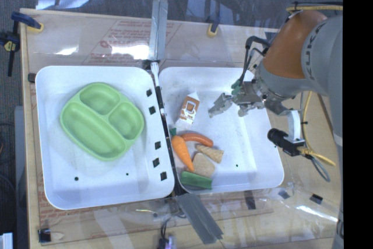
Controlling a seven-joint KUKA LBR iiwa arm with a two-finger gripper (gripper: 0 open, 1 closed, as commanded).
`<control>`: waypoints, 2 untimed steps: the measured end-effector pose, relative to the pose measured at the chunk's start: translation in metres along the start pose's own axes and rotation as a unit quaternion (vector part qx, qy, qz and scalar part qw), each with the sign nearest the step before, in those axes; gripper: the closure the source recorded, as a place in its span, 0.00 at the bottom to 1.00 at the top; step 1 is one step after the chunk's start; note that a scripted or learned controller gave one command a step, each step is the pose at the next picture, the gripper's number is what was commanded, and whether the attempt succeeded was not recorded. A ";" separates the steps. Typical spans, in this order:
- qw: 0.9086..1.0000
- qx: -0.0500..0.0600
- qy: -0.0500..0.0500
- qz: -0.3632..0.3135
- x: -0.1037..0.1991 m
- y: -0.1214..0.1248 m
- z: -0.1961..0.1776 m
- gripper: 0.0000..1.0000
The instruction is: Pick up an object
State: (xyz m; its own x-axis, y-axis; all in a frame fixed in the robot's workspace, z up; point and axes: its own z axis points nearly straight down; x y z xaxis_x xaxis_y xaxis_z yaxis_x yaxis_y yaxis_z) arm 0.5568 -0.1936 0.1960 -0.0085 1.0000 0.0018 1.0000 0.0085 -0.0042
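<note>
On the table [87,46] stand 2 shallow white plastic bins. The left bin [49,183] carries a light green plate with 3 compartments [102,119]. The right bin [256,169] holds the small things to pick: a white and orange carton [188,109] near its middle, and lower, close to the divider, an orange carrot [182,151], a curved red-orange sausage [198,139], 2 pale bread-like pieces [207,159] and a green stick [196,179] at the front edge. These lower pieces lie touching in one heap.

The grey arm with the orange band [291,52] reaches in from the right, and its gripper [220,105] hangs over the right bin, just right of the carton. Nothing sits between its fingers; how wide they stand I cannot tell, the metal is too blurred.

I judge this is the approach step, nothing is lifted yet. The carton is the nearest object and lies apart from the heap, so it looks the easier target. The next move calls for shifting a little left, lining the fingers across the carton and going down.
</note>
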 end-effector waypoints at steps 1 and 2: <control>1.000 -0.002 -0.003 -0.010 0.034 -0.037 0.104 0.00; 1.000 -0.002 -0.002 -0.012 0.034 -0.037 0.094 1.00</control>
State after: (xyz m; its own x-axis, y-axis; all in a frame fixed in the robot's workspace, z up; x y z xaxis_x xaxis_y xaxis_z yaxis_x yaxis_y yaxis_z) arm 0.5195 -0.1594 0.1024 -0.0323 0.9995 -0.0020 0.9995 0.0323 -0.0007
